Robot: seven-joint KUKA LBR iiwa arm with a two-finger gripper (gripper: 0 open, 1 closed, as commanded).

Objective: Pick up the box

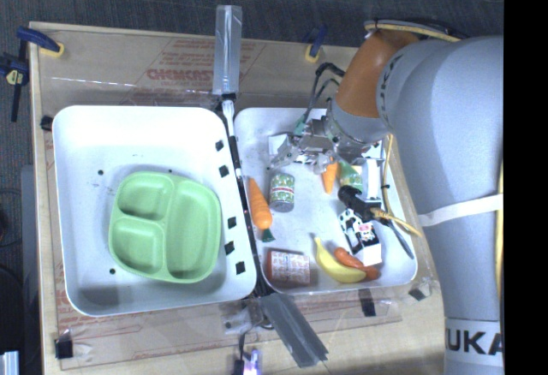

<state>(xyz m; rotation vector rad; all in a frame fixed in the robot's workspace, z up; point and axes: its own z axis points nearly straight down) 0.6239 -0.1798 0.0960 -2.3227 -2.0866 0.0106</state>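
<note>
Apparently box (pixel 364 236) lies below end effector (pixel 300 151).

Object: box (pixel 280 145), white, flat-sided, with one sharp corner showing.
Bin: the right one (pixel 257 135), in its far half, near the wall shared with the left bin.
Pose: lying flat on the floor of the bin, its edges skewed to the walls; the tilt cannot be read closely.
Neighbours: just beyond the green-labelled can (pixel 282 191); apart from it.
Visibility: right part hidden beneath the gripper (pixel 304 151); print and full outline cannot be made out.
</note>
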